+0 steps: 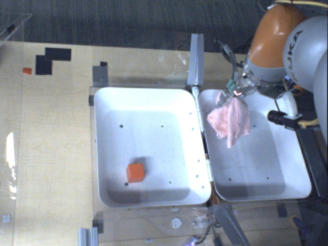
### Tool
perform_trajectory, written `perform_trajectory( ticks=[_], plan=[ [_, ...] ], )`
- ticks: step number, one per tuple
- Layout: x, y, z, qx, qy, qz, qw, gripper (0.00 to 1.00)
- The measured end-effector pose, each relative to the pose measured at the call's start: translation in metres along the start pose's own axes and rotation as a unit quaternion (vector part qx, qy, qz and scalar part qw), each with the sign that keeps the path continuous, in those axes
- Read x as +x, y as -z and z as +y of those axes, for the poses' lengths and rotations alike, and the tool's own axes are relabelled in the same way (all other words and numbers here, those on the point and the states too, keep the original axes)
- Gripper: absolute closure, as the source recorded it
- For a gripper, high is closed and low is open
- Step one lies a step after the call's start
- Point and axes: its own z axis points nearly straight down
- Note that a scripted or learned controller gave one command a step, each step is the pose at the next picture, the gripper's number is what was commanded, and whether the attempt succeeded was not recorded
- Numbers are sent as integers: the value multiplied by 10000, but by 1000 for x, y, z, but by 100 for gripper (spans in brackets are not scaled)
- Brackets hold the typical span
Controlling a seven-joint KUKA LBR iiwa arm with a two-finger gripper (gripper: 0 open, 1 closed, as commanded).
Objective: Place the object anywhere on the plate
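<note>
The arm reaches in over the upper part of the right bin, its gripper pointed down near the bin's top left corner. A pink cloth hangs from the gripper, bunched at the top where the fingers are clamped on it, with the rest draping loosely down and to the left toward the divider between the bins. The lower folds appear lifted off the bin floor, though at this slant I cannot tell whether the lowest tip touches. The left bin holds a small orange block near its lower left, well apart from the cloth. No plate is identifiable to me here (the white bin floors may stand in for it; uncertain). Handling judgement: the cloth is light, soft and limp; it will sag, swing and trail behind any motion, and it will not keep its shape once released. A pinch on a gathered fold, as now, looks like the sensible hold, since a flat edge would slip out easily. Risk: a thin pinch could shed the fabric mid-transfer, or a trailing corner could catch on the divider. On release it will likely crumple where it lands and may cling briefly to the fingers.
</note>
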Motion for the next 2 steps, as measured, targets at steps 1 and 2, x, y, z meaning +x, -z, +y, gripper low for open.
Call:
perform_trajectory(
  ticks=[1, 2],
  plan=[
    [0, 40, 3, -5, 36, 1, 10000, 100],
    [57, 34, -3, -5, 2044, 7, 9789, 100]
  ],
)
